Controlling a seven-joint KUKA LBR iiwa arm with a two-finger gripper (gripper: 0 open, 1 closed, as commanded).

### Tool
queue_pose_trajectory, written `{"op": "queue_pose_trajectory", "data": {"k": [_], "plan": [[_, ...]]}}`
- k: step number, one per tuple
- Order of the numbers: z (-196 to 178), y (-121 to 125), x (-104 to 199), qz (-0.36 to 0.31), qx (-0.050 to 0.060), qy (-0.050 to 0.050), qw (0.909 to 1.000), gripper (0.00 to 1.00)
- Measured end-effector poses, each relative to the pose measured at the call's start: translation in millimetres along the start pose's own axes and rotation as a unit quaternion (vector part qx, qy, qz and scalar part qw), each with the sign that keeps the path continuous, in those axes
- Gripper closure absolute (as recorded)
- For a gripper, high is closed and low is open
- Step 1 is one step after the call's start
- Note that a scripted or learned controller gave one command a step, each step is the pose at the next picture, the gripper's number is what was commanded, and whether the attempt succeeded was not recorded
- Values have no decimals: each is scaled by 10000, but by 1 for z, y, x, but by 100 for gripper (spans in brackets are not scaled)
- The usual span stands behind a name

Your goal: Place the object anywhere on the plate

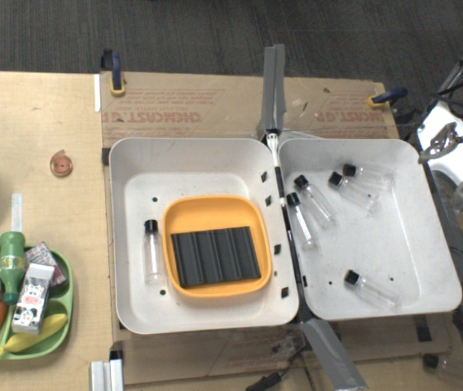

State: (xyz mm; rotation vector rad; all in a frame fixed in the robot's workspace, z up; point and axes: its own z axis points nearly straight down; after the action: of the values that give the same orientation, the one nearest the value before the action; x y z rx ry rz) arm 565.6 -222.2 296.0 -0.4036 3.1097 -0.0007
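Yellow plate (215,210) sits mid left bin (125,186), a dark ribbed mat (215,255) covering its floor. One vial (152,251) lies just left of the plate, off its rim. Four more are scattered in the right bin (427,243): likely stock for picking. Gripper (441,142) parked at that bin's far right corner; grip state can't be told. Nothing placed yet

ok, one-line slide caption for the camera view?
Left bin holds a yellow plate with a black ridged block; clear vials lie in the right bin.
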Motion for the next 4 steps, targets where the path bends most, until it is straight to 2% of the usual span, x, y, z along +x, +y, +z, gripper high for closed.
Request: {"op": "queue_pose_trajectory", "data": {"k": [1,2,3,4], "plan": [[-24,-3,-15,-1650,-4,-4,9863,0],[-11,-8,-33,-4096,-14,-6,9123,0],[-6,-7,-31,-5628,-25,-6,8266,0],[-7,-7,-33,-6840,-27,-11,7294,0]]}}
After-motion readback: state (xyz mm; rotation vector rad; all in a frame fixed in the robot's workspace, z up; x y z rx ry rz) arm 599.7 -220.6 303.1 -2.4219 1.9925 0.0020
